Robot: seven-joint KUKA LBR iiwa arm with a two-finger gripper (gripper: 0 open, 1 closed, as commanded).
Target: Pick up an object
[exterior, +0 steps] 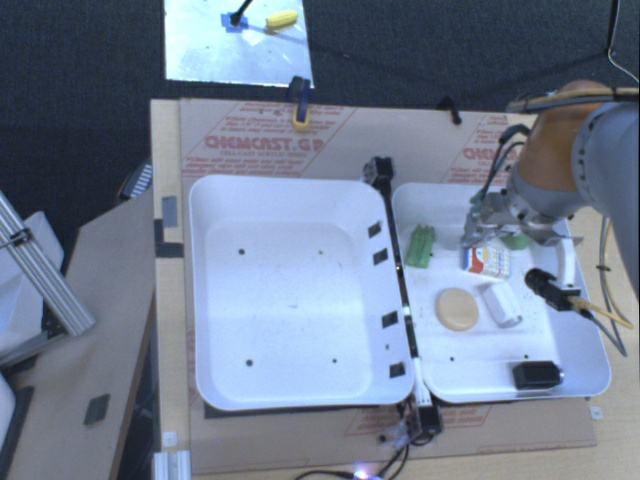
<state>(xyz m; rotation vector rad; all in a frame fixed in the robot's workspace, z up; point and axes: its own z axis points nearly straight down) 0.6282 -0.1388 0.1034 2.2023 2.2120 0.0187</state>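
Observation:
The right bin (585, 363) holds several things: a green ridged piece (420, 245) at its left, a small red, white and blue box (488, 260), a tan round disc (458, 309), a white cylinder (500, 304) and a black block (537, 374) near the front. My gripper (483, 230) hangs low over the back of this bin, right above the far end of the coloured box. A bit of another green thing (516, 239) peeks out beside the gripper, mostly hidden by it.
The left bin (200, 298) lies beside the right one, joined along a black-clipped divider (395, 268). My arm (580, 158) covers the right bin's back right corner. A clamp (299, 103) stands at the bench's far edge.

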